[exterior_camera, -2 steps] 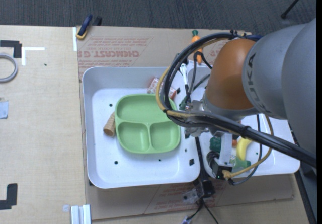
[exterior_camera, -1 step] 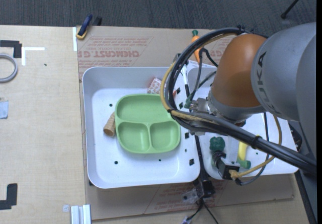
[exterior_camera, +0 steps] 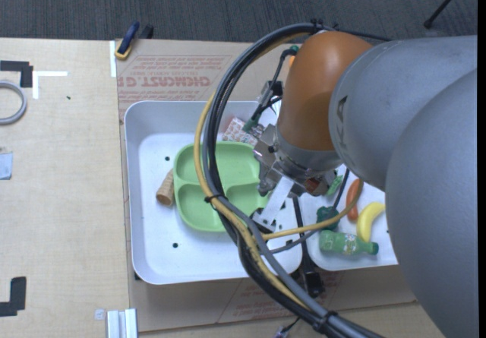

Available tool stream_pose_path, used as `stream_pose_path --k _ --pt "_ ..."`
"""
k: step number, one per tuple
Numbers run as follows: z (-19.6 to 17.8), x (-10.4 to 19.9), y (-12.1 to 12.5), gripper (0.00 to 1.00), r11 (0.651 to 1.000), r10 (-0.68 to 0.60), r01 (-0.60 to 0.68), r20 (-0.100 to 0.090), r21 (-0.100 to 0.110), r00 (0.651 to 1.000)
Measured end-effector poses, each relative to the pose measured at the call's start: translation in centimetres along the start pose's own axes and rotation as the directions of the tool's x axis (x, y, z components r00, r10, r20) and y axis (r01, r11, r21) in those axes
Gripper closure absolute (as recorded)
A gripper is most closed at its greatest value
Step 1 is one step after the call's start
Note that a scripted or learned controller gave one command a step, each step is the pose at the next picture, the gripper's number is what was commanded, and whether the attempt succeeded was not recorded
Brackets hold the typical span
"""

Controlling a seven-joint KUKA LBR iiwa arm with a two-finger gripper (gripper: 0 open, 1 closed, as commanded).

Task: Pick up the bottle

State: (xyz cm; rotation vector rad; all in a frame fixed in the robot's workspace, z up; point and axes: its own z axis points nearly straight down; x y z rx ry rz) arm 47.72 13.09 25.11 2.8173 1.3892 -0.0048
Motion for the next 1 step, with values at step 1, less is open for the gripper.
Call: stream_pose_path --k 1 --pt "2.27 -2.62 2.02 1.0 0.887 -0.461 0.461 0.0 0.0 0.887"
